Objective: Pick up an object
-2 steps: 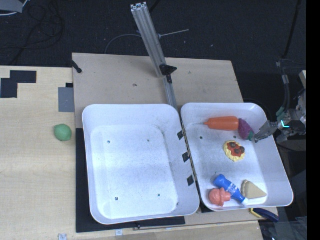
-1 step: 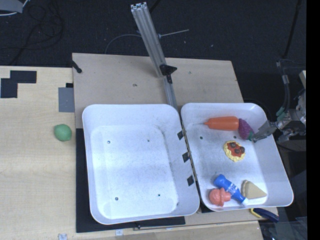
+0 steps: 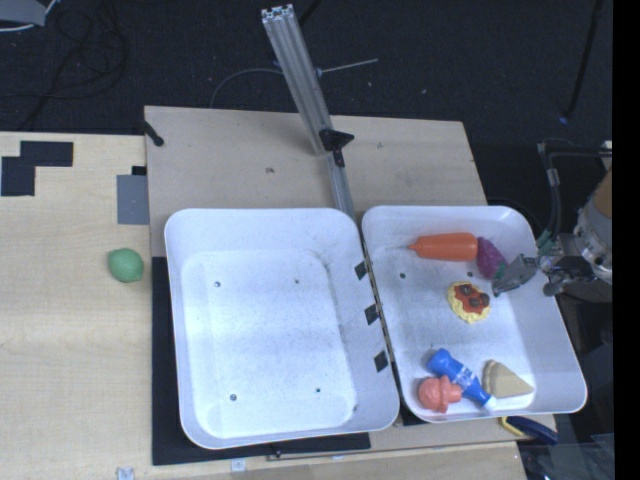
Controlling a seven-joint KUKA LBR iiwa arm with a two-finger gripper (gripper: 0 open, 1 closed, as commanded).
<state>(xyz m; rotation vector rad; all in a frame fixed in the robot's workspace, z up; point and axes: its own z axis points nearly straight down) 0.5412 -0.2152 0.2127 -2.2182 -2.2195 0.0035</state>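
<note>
- Objects for picking lay in the right bin [image 3: 545,343]: an orange carrot-shaped piece [image 3: 446,246] near the far wall, its long axis running roughly left to right across the view, rounded end toward the left
- Just beside the carrot's right end sat a small purple item [image 3: 489,256], its length tilted from upper left to lower right
- Below those, near the bin's middle, rested a yellow round piece with red and dark markings [image 3: 469,302]
- Toward the near edge lay a blue bottle-like toy [image 3: 460,372], its axis slanting from upper left to lower right, touching an orange-pink lump [image 3: 437,394] on its left; a tan wedge [image 3: 506,379] sat just to its right, point facing up and left
- The pincer [image 3: 532,274] hovered over the right bin's right rim, reaching in from the right, its dark fingers spread apart with nothing between them
- The left bin [image 3: 262,323] sat alongside on the counter [image 3: 70,308], and a green ball [image 3: 126,265] rested on the counter well left of it
</note>
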